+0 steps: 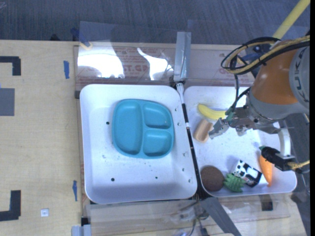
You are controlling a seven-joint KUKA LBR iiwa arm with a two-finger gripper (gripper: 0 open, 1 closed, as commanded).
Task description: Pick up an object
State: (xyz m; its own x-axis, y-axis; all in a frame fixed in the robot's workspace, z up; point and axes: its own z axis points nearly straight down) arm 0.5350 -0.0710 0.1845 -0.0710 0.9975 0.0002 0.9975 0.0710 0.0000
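Note:
My gripper (218,128) hangs low over the upper left part of the right bin (275,188). Its tip is just right of a tan cylinder-shaped piece (202,130) and looks close to or touching it. A yellow banana (210,112) lies directly behind the gripper tip. Nothing is visibly lifted. Along the bin's front lie a brown round object (212,177), a green toy (234,182), a black-and-white toy (246,172) and an orange carrot (267,167).
The left bin (93,132) holds a blue divided plate (143,128). A raised divider (187,132) separates the two bins. Cables (246,53) loop above the arm's orange band (276,82) at the right.

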